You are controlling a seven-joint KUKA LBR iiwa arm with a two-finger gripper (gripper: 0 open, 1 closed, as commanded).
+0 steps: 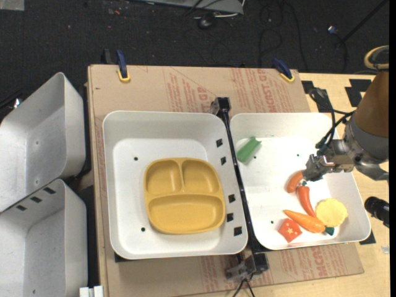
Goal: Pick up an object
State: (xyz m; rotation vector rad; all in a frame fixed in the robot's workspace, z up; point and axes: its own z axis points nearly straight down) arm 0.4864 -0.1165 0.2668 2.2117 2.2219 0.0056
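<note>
I see a yellow divided plate mid-left bin, a green block near the right bin's top-left corner, and my gripper, state I cannot tell, touching the red pepper beside the right edge.

Right bin: open floor across the middle and near-left. Green block sits by the divider wall, well apart from the rest. Clutter packed in the near-right corner: red pepper, carrot, yellow piece, red cube. Left bin: yellow tray takes the centre, margins free.
</note>
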